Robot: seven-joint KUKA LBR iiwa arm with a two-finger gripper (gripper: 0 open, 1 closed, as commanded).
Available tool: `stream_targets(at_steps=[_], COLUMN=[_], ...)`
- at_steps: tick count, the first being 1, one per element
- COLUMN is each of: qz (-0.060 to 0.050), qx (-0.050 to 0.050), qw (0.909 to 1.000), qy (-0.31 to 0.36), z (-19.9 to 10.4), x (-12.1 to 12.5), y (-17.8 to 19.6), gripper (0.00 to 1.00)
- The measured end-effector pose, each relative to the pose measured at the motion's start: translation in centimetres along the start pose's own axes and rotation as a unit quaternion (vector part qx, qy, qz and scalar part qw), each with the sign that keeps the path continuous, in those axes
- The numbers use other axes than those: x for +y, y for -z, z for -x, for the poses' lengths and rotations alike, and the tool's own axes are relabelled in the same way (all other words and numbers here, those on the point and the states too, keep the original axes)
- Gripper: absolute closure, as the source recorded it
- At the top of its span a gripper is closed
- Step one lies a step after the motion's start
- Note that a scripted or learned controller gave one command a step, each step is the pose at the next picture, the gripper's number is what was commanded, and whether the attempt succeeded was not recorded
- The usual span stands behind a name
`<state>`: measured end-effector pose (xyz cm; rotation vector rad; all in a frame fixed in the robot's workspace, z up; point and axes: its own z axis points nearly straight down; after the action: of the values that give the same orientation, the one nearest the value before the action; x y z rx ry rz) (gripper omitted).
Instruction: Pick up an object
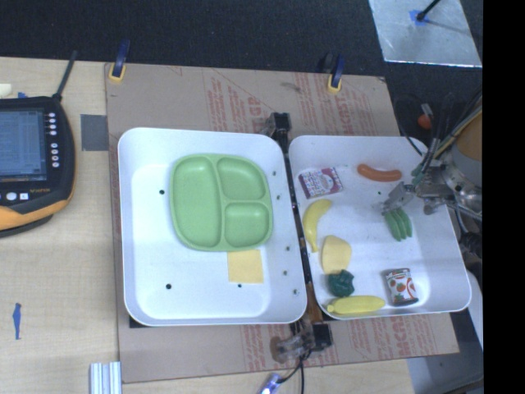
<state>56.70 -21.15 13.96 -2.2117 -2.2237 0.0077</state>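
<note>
Two shallow white bins sit side by side on the bench (pixel 49 302), over a brown cardboard sheet (pixel 246 97).

Left bin (pixel 139 294): holds a green divided plate (pixel 220 201) with three compartments, lying flat in the upper middle. Just below the plate lies a flat yellow cheese slice (pixel 246 266), square, close to the plate's lower edge.

Right bin (pixel 443 290): holds several play-food items. A small purple-and-white packet (pixel 321 181) lies near the upper left corner. An orange sausage (pixel 380 172) lies near the top edge, long axis running left to right. A yellow banana (pixel 316 221) lies by the left wall, curved, long axis roughly top to bottom. Below it sits a pale yellow wedge (pixel 335 254), then a dark green broccoli piece (pixel 342 283). A yellow corn-like piece (pixel 356 305) lies along the bottom wall, long axis left to right. A small carton with a red print (pixel 399 286) lies toward the lower right.

The green bean pod (pixel 399 223) lies in the right half of this bin, long axis slanting from upper left to lower right.

The hand (pixel 404 199) reaches in from the right and sits directly above the pod's upper end. How far it is open cannot be told, nor whether it has hold of the pod.

A teach pendant (pixel 33 162) rests on the bench at far left.
</note>
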Motion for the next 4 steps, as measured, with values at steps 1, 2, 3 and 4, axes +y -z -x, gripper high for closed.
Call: stream_targets(at_steps=[1,2,3,4], qz=[0.000,0.000,0.003,0.002], qx=[0.000,-0.001,0.000,0.000], qw=[1.0000,1.0000,1.0000,1.0000], qy=[0.001,0.002,-0.001,-0.001], z=[0.0,0.1,-2.5,-2.5], x=[2.2,2.2,0.6,0.5], y=[-4.8,-3.7,4.5,4.4], gripper=[0.00,1.00,1.00,0.00])
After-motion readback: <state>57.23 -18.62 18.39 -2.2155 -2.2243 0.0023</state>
